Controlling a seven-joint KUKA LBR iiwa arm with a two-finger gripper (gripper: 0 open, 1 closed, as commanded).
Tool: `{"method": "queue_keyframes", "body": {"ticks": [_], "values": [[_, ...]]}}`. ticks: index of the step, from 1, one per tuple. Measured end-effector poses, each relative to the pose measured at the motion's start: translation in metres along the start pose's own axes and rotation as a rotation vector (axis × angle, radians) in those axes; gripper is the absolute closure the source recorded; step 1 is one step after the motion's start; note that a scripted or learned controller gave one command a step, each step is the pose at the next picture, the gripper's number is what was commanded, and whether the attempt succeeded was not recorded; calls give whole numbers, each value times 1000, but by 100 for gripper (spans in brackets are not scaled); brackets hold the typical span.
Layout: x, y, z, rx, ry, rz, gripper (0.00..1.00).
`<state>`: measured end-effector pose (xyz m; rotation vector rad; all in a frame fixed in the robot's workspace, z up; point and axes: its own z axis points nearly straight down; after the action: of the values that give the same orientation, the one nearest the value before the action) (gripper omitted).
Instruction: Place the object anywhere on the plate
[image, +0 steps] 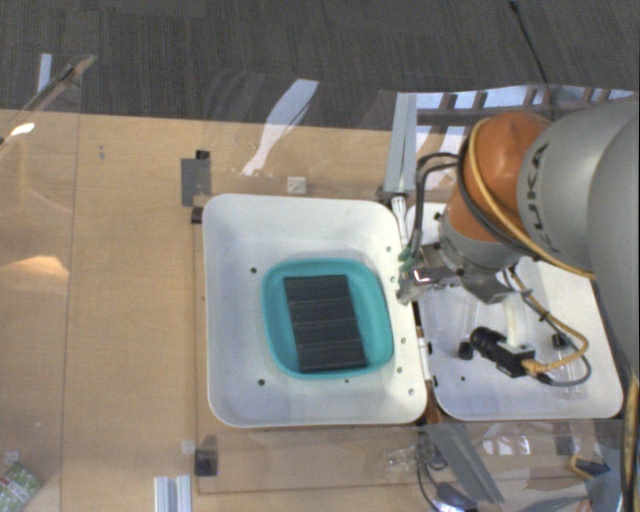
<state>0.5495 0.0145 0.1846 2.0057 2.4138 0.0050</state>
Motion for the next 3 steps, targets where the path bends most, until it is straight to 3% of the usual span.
{"method": "queue_keyframes", "body": {"ticks": [1,2,3], "values": [[83,19,0,-1,1,-8,100],[83,19,0,0,1,-8,0],[84,21,-11,-5,0,-15,100]]}}
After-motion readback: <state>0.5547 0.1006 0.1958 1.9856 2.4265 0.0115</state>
